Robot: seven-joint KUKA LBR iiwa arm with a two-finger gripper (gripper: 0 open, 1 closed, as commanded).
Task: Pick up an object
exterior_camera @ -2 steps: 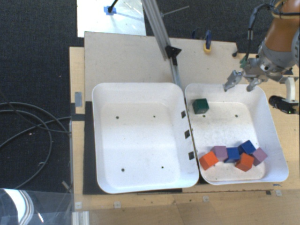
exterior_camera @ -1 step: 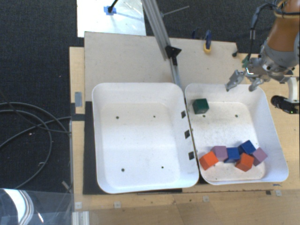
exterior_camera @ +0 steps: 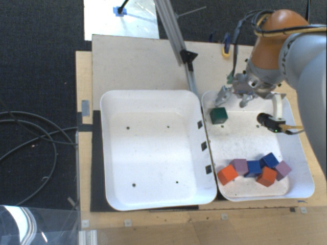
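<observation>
The grey arm (exterior_camera: pixel 306 60) reaches in from the right, its orange band (just above the wrist) uppermost, with the gripper (exterior_camera: pixel 234 97) pointing down-left, fingers spread apart.

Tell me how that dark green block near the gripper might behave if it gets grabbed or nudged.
The green block looks cube-shaped with flat faces, so it probably slides rather than rolls. It seems rigid. Sitting alone on the right bin floor, it may skid if the gripper clips it.
</observation>
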